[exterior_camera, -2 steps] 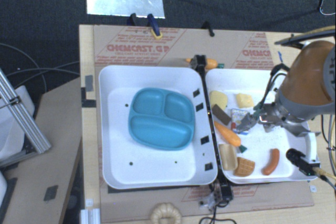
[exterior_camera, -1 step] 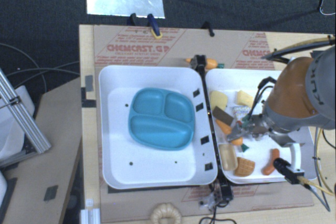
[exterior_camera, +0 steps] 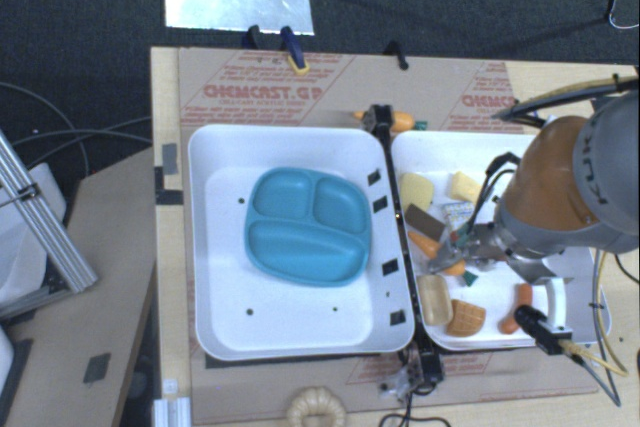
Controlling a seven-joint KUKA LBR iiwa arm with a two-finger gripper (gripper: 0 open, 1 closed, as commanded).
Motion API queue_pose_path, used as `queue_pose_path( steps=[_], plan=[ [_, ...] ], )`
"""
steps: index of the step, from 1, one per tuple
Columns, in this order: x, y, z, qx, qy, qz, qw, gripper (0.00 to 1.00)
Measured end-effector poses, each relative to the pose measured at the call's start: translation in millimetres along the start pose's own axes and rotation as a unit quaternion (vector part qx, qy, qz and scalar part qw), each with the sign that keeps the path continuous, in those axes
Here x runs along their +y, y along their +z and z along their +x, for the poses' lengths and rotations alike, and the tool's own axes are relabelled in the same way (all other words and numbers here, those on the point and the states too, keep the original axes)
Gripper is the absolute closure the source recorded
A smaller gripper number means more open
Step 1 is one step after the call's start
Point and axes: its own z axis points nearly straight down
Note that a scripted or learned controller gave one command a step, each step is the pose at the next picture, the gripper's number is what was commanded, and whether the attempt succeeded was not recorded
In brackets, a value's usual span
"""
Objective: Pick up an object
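**Arm down in the right bin, grasp not confirmed**

Bench (exterior_camera: pixel 250 80): brown board with red print, carrying two shallow white bins side by side.

Left bin (exterior_camera: pixel 215 215): holds one blue divided plate (exterior_camera: pixel 307 225), lying flat near the bin's middle. Nothing else in it that I can make out.

Right bin (exterior_camera: pixel 440 143): this is where the pickable things are. The arm (exterior_camera: pixel 560 185) comes in over its right edge and covers much of that half.

Gripper (exterior_camera: pixel 452 250): low over the left-middle of the right bin, among the small things. From this slanted view I cannot tell whether it is released or clenched, nor whether anything is in it; the tip is dark and cluttered.

Small things, right bin:
- pale yellow block (exterior_camera: pixel 417 190), toward the far left corner
- second yellow piece (exterior_camera: pixel 464 186), just beside it, toward the far edge
- orange piece (exterior_camera: pixel 447 265), right at the gripper tip, touching or nearly so
- beige oblong (exterior_camera: pixel 434 300), along the left wall, near edge
- tan waffle-like piece (exterior_camera: pixel 466 317), just beside the oblong at the near edge
- small red-orange piece (exterior_camera: pixel 520 303), near edge, toward the right

Judgement: the step in hand looks like the descent or close onto a target, most likely the orange piece. Next move calls for a firm close on it and a straight lift clear of its neighbours, with a check that it actually comes up.
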Motion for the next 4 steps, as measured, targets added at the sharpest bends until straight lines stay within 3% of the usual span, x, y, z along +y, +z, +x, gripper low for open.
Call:
queue_pose_path(
  steps=[1, 3, 4],
  plan=[
    [1, -12, -1, -0.001, 0.000, -0.002, 1.0000, 1.00],
    [7, -135, 10, -0.001, -0.002, -0.005, 1.0000, 1.00],
    [8, -141, 10, -0.001, -0.002, -0.002, 1.0000, 1.00]
  ],
)
